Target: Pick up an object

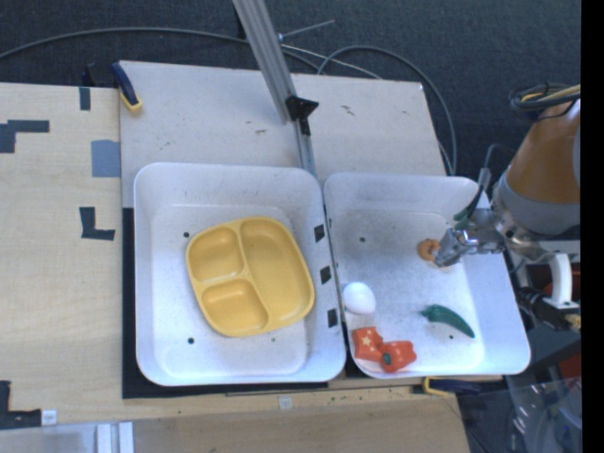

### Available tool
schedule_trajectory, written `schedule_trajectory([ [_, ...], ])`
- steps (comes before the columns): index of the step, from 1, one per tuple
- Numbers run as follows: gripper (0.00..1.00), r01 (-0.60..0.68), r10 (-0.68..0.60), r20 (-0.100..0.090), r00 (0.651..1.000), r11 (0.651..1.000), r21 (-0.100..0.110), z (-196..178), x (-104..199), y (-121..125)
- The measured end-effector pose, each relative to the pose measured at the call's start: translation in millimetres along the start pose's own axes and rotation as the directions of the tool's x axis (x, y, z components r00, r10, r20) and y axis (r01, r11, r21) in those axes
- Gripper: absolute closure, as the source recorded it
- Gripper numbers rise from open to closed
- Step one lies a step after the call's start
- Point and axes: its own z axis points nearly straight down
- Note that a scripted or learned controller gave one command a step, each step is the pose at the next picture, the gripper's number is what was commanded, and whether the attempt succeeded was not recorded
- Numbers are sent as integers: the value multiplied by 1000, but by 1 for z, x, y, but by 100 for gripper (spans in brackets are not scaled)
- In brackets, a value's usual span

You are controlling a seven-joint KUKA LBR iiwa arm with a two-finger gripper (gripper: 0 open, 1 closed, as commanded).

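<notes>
Orange-brown small object (429, 248) in right bin (396, 196), touching gripper (447, 254) tip; finger spacing not discernible, grasp unconfirmed. White egg (359, 298), green pepper (447, 319), red pieces (382, 347) nearby. Yellow divided plate (250, 275) in left bin (156, 253).

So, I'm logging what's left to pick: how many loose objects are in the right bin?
4: a white egg by the left wall, a red-orange toy in the near-left corner, a green pepper near-right, and a small orange piece beside the gripper, which may hide more.
</notes>
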Motion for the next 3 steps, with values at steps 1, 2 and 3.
schedule_trajectory([
  [1, 100, 1, -1, 0, 1000, 1000, 0, -44, 4, 5],
  [2, 100, 5, -5, -2, 1000, 1000, 6, -32, 53, 19],
  [3, 100, 6, -6, -3, 1000, 1000, 4, -32, 100, 45],
])
